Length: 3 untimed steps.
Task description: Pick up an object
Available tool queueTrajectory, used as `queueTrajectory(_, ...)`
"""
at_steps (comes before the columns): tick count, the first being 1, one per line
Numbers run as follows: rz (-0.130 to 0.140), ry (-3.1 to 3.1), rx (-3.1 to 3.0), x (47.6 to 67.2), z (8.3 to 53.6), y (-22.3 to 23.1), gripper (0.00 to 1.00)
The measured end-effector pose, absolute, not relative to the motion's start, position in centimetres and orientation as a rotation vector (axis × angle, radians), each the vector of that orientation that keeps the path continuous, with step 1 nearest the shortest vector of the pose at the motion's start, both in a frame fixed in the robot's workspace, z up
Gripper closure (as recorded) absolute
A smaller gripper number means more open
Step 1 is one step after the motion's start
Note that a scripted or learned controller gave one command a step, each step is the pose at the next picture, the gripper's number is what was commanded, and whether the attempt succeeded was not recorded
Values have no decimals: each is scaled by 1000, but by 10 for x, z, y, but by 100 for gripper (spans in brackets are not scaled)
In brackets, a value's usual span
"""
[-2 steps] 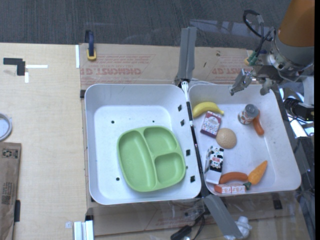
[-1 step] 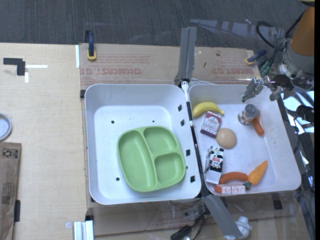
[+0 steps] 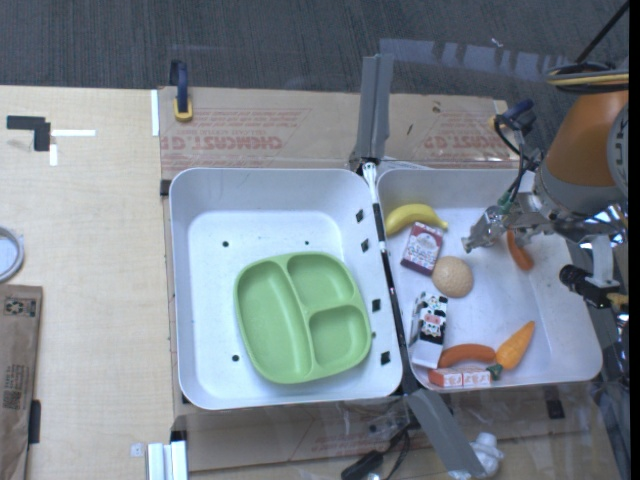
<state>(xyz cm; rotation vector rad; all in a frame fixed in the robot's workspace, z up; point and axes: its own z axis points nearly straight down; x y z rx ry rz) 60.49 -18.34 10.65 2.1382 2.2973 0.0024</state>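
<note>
The right bin [image 3: 560,298] holds several toy foods. A yellow banana [image 3: 415,215] lies at its back left, with a red box [image 3: 422,247] just in front of it. A tan ball [image 3: 452,276] sits near the middle, and a black-and-white carton [image 3: 431,318] lies by the left wall. Along the front lie an orange sausage [image 3: 466,354], a carrot [image 3: 515,345] and a red-and-white packet [image 3: 462,376]. My gripper [image 3: 488,232] hangs low over the back of this bin, right of the red box. A small orange piece [image 3: 520,251] lies right beside it.
The left bin [image 3: 200,268] holds a green divided plate [image 3: 303,315]. A grey post [image 3: 373,108] rises behind the divider between the bins. A blue-and-yellow clamp [image 3: 180,90] stands at the back left on the cardboard.
</note>
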Motion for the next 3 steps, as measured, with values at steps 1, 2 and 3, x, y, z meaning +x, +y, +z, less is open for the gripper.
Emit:
queueTrajectory(1,28,2009,2416,612,98,-210,0)
queueTrajectory(2,18,2005,2412,611,107,-213,100)
queueTrajectory(3,-1,2005,2418,612,200,-129,100)
